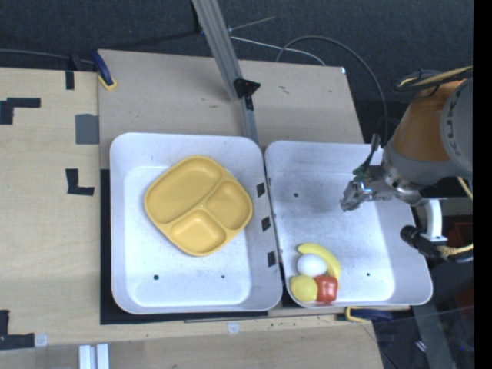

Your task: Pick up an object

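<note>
In the right bin (pixel 323 167), a small cluster lies near the front left corner: a yellow banana (pixel 326 255), a white ball (pixel 310 265), a yellow round fruit (pixel 303 287) and a red piece (pixel 327 288), all touching. My gripper (pixel 354 197) hangs over the right part of this bin, well behind and to the right of the cluster, with nothing visibly between its fingers. A yellow divided plate (pixel 198 204) rests in the left bin (pixel 127 229).
A metal pole (pixel 223 52) slants across the bench behind the bins. Cables loop behind the right bin. The bins' raised rims meet at the centre divider (pixel 264 206). The arm's orange band (pixel 423 129) sits at the right edge.
</note>
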`<act>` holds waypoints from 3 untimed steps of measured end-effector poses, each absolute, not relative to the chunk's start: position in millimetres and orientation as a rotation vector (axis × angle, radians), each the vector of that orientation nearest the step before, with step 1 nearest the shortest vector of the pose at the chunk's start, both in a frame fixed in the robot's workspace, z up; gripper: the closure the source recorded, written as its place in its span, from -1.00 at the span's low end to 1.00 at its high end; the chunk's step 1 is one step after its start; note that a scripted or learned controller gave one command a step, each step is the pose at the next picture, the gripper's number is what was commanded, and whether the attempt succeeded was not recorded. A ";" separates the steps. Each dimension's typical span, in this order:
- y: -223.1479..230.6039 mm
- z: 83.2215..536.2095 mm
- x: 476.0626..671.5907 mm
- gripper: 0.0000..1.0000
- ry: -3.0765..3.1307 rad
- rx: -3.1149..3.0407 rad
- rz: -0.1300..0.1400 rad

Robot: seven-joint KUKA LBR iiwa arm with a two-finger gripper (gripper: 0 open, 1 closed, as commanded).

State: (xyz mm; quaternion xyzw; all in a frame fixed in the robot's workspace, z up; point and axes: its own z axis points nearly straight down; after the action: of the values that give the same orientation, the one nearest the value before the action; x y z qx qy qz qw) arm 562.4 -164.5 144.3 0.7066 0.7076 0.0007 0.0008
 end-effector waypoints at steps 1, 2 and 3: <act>-156.1 203.9 566.1 1.00 2.222 2.215 0.004; -152.7 258.0 577.2 1.00 2.221 2.215 0.004; -104.8 261.7 573.3 1.00 2.229 2.215 0.002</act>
State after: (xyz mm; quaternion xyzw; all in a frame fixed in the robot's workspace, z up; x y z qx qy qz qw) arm 573.3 -104.8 261.7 0.7050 0.7092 0.0005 -0.0005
